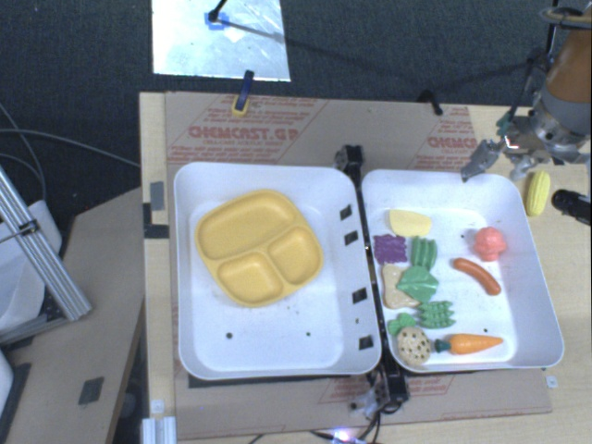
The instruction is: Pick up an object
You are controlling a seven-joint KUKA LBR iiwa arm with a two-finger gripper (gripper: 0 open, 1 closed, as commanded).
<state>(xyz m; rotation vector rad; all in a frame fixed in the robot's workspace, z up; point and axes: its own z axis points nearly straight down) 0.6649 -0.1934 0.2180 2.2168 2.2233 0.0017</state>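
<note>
From my station the pick has not yet begun: nothing is lifted, and every candidate lies in the right bin point(532, 248). There I count a pale yellow slice point(409, 222), purple grapes point(389, 248), a pink ball point(490, 241), a sausage point(476, 276), a speckled cookie point(413, 344) and a carrot point(472, 344), with a cluster of green pieces point(424, 285) packed between the grapes and the cookie. A yellow corn-like piece point(537, 192) sits at that bin's far right rim; I cannot tell whether it lies inside or just over the edge. The left bin point(185, 340) holds a yellow divided plate point(259, 246), which I judge a poor target. The gripper point(499, 160) hangs over the back right corner of the right bin, above the wall and apart from all the toys. Its two fingers look spread wide, with nothing between them and nothing touching them. What is left, by my reading, is the whole job: choose a piece, bring the pincer over it, descend, close and lift. The pink ball and the corn-like piece are nearest.
</note>
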